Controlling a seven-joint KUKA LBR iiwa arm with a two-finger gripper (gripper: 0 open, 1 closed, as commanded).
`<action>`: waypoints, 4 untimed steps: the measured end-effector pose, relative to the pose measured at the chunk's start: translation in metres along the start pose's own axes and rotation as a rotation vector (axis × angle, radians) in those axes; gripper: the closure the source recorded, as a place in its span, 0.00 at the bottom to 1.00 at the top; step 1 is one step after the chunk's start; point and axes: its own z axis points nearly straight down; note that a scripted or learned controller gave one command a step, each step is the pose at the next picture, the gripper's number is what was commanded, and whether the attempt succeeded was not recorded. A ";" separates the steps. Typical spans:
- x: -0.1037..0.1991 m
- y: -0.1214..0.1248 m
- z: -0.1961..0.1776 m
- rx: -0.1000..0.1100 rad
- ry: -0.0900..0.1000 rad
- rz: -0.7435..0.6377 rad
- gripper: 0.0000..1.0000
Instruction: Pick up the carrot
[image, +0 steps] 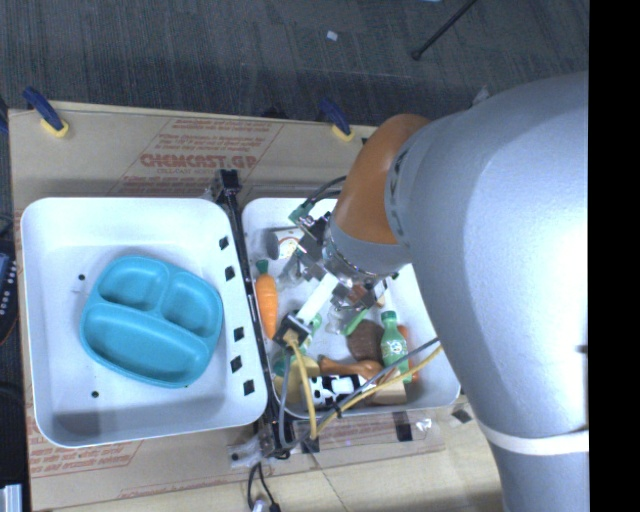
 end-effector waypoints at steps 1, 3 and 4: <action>0.000 0.000 0.000 0.000 0.000 0.000 0.00; 0.000 0.000 0.000 0.000 0.000 0.000 0.00; 0.006 0.000 -0.001 -0.003 0.002 0.101 0.00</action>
